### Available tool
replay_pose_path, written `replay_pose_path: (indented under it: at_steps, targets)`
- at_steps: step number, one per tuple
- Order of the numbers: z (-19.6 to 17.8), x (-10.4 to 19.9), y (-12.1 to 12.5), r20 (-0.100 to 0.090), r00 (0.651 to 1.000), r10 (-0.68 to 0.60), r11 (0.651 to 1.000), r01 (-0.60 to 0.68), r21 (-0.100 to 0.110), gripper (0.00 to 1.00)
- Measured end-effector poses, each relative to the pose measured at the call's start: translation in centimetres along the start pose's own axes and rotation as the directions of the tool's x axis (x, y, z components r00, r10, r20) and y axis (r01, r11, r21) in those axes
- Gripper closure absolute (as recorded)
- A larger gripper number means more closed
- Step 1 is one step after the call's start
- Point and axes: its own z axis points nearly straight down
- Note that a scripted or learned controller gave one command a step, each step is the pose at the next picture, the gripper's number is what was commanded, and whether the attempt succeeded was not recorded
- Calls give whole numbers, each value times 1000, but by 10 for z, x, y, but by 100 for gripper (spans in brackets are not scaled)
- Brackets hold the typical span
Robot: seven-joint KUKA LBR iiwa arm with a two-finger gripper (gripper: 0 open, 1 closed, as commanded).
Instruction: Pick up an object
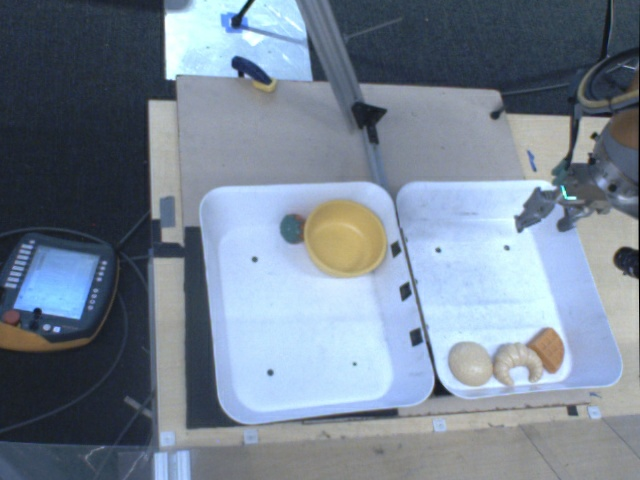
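Note:
My gripper [547,216] hangs over the right edge of the right bin [480,268], fingers open with nothing between them. At that bin's near end lie a pale round bun [470,363], a croissant [518,362] and an orange-brown toast-like piece [547,348], side by side. In the left bin [290,358] a yellow bowl [345,237] sits at the far right corner, with a small dark green ball [291,229] touching its left side.
A grey pole [335,53] slants across the board behind the bins. A teach pendant [52,290] lies on the floor at the left. A blue-and-yellow clamp [253,72] sits at the board's far edge.

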Motion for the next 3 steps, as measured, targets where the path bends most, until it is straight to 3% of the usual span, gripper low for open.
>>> replay_pose_path:
  at_steps: [1,3]
  targets:
    - [0,0,0,0,1000,0,1000,0,0,0]
    - [94,-1,-7,-1,1000,0,1000,0,4,0]
